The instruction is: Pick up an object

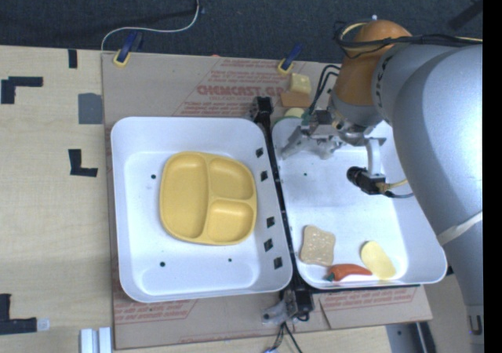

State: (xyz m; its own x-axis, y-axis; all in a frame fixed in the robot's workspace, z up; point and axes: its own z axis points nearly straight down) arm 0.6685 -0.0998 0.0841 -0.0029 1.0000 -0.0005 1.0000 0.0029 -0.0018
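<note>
Pick not yet made; every candidate object lies loose in its bin.

Pincer (312, 133) sits low at the top left corner of the right bin (408, 218), whether spread or closed cannot tell, nothing seen in its grip. Bread slice (318, 245), orange-red pepper (348, 271) and yellow piece (379, 259) lie along that bin's near edge, well apart from it. Yellow divided plate (207, 196) rests in the left bin (133, 210). Judged: approach, grasp and lift all remain.
</note>
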